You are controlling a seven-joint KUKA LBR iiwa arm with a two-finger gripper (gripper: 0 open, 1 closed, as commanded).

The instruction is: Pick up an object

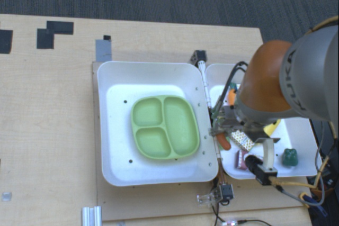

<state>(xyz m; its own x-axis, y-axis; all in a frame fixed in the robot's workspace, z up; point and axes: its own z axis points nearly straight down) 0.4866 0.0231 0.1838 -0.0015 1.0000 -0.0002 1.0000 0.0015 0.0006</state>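
My gripper (224,128) is low in the right bin (302,169), close to its left wall, largely hidden under the grey and orange wrist. Right beside it lie a small red-orange piece (225,142) and a checkered packet (242,139). A dark pink item (241,159) lies just in front of them. An orange object (231,97) shows behind the gripper, and a yellow one (271,127) peeks out from under the arm. A green toy (290,156) sits at the bin's right side. I see nothing clearly held.
The left bin (114,114) holds a light green divided plate (165,127). The ridge between the two bins runs just left of the gripper. Cables and a black fitting (258,168) hang over the right bin's front edge.
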